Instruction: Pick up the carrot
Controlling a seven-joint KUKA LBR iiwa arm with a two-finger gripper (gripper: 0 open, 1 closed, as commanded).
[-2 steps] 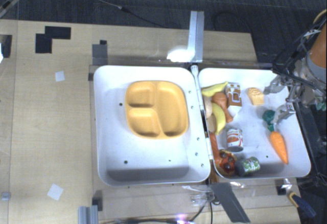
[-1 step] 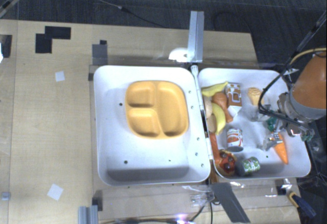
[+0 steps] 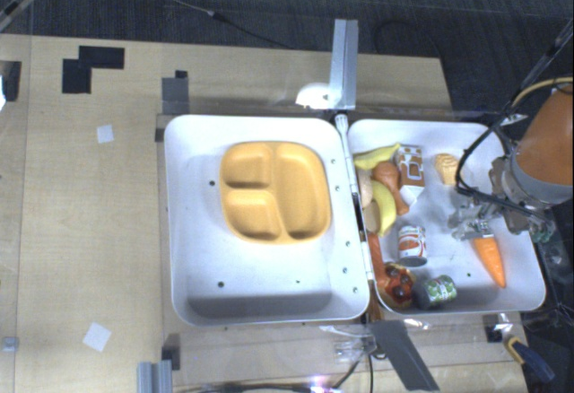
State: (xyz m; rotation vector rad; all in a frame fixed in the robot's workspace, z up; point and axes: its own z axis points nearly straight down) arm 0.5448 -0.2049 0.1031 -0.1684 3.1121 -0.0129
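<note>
The carrot (image 3: 491,260) lies in the right bin (image 3: 529,297) near its right wall, thick end up, tip pointing to the bin's front right. My gripper (image 3: 470,222) hangs over the bin just up and left of the carrot's thick end, very close to it or touching it. The grey wrist and its orange band (image 3: 547,144) come in from the right and cover the bin's right edge.
A yellow divided plate (image 3: 273,191) sits in the left bin (image 3: 193,230). Left of the carrot the right bin holds bananas (image 3: 383,198), a small box (image 3: 410,164), a red-and-white can (image 3: 411,244), a green can (image 3: 438,291), a red item (image 3: 397,283) and a pale roll (image 3: 446,167).
</note>
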